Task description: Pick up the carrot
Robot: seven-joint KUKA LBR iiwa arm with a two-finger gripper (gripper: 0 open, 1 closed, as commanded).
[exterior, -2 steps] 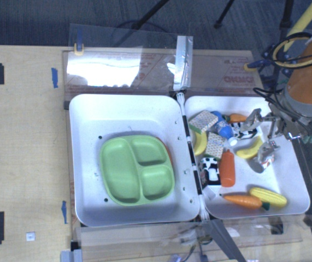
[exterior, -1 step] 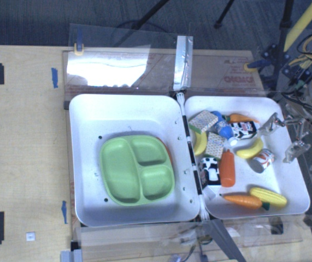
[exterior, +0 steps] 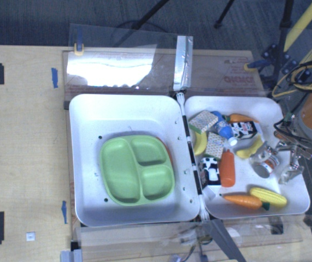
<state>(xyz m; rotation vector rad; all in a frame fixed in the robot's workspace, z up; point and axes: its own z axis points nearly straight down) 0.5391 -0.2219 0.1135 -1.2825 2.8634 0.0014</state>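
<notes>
Camera view — carrot is seen near right bin's front edge, left of and below gripper; finger state cannot be told.

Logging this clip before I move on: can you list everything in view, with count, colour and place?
Bins: 2, white, side by side on the bench.
Divided plate: 1, green, in the left bin.
Carrot: 1, orange with green tip, near front edge of the right bin.
Corn cob: 1, yellow, right behind the carrot.
Bottle: 1, orange-red, middle of the right bin.
Bananas: 2, yellow, right bin.
Other small toys: several, mixed colours, piled at the right bin's back left; too jumbled to count.
Gripper: 1, silver, low over the right bin's right side, apart from the carrot.
</notes>
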